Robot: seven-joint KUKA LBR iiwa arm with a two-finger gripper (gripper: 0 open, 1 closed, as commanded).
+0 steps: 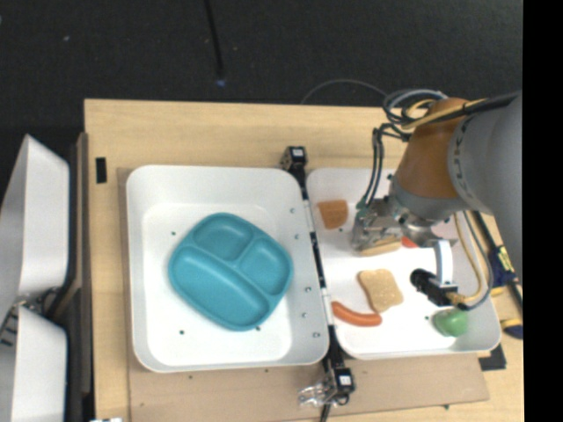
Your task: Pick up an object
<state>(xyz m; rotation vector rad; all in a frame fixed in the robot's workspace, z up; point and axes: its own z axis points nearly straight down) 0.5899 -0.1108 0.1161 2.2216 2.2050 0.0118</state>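
On the worktop, a blue sectioned plate is seen in the left bin; over the right bin, the jaws are lowered onto a tan food piece, their state indiscernible, near a toast slice, sausage and green item

The arm comes in from the three o'clock side, its broad grey link filling the upper right. An orange band wraps the wrist at the ten o'clock end of that link. Below the band, toward seven o'clock, the metal claw points downward, low over the surface. Cables loop around the wrist on its twelve o'clock and nine o'clock sides.
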